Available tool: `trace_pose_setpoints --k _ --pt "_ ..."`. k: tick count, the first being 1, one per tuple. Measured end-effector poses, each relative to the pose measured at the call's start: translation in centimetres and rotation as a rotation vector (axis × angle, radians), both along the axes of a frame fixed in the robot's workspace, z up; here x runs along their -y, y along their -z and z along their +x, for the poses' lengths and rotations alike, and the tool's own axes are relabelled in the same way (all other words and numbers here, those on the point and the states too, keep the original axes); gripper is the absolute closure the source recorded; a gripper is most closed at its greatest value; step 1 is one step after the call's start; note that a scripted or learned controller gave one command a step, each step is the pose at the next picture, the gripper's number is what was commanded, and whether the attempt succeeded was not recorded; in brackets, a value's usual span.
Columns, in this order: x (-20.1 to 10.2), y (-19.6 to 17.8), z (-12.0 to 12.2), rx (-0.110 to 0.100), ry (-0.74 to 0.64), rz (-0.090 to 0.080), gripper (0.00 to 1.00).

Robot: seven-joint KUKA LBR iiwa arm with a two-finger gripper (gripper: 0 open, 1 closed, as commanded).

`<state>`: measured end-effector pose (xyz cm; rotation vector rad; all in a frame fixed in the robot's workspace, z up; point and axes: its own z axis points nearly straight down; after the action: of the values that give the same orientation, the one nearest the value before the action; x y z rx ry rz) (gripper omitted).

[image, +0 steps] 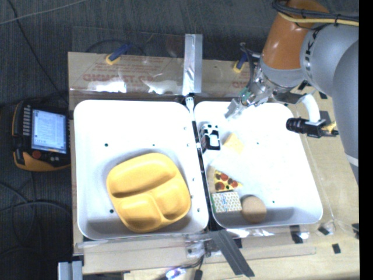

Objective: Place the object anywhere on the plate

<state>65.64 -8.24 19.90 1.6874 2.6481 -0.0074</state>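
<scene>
The grey arm (326, 51), smooth and rounded with a glossy orange band above the wrist, reaches in over the far right corner of the bench, and its gripper (238, 107) hangs above the far edge of the right bin (280, 156); whether its tips are parted or closed cannot be told, and nothing is seen between them. Both bins are shallow white trays with rounded corners and a matte plastic look. The left bin (93, 133) carries the yellow plate (148, 191), a smooth, softly squared moulded dish divided into three compartments, lying toward the bin's near edge. In the right bin the things sit along the left wall: a small black and white object (209, 137) at the left edge about midway back, touching the divider; just beside it a pale cream wedge (234, 143), flat and plain; nearer the front a toy pizza slice (224, 181) with red and dark dots; below that a small square patterned packet (226, 202); and touching its right side a round brown ball (253, 208) with a dull surface, close to the bin's near edge. All of these lie well apart from the plate.
</scene>
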Motion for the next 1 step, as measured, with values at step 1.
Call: trace_pose_setpoints --k 1 --pt "-6.69 1.2 -4.79 -0.002 0.092 0.005 1.0"
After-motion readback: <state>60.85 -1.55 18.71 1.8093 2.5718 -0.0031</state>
